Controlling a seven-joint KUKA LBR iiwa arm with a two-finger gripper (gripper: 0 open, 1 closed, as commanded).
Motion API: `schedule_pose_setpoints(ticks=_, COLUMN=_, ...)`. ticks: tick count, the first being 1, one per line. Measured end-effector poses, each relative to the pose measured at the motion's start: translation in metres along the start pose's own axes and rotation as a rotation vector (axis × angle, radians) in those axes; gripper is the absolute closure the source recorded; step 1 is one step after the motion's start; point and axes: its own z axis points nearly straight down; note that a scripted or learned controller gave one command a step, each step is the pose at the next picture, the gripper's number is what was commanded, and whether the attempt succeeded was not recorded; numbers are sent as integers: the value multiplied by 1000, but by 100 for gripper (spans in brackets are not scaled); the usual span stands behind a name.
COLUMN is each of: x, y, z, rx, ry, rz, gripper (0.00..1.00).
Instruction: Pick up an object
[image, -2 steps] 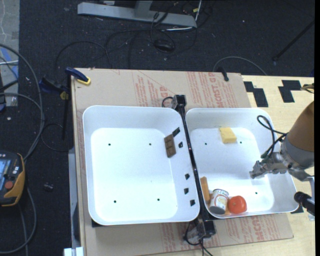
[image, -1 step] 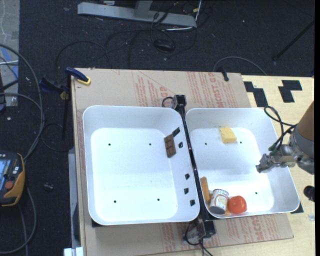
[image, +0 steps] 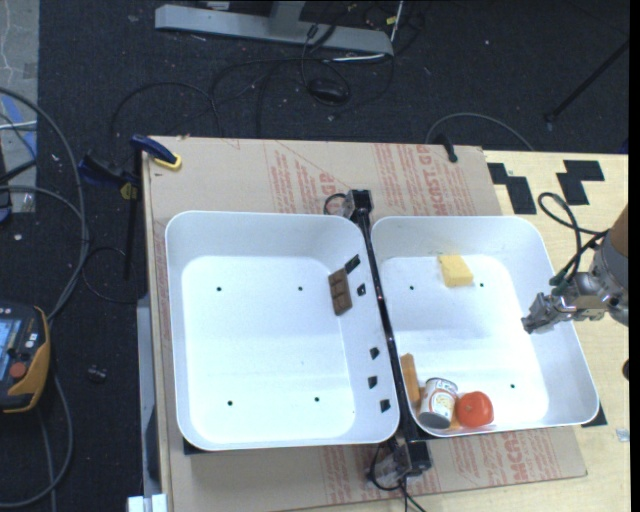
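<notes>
The right bin holds a yellow block near its far wall. In its near left corner lie a small can, a red ball and an orange stick along the divider. A brown bar leans on the right wall of the left bin. My gripper hangs at the right bin's right rim, over its right side and away from all the objects. Nothing shows between its tips.
A black divider clamp runs between the two bins. The bins rest on a cardboard sheet. Cables lie on the bench behind the arm, and a blue and yellow clamp sits at the sheet's far left corner.
</notes>
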Motion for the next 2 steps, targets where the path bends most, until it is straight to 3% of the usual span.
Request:
schedule_pose_setpoints(ticks=1, x=0, y=0, z=-15, rx=2, ry=0, rz=1, gripper=100)
schedule_pose_setpoints(ticks=2, x=61, y=9, z=-19, rx=3, ry=2, rz=-4, gripper=100)
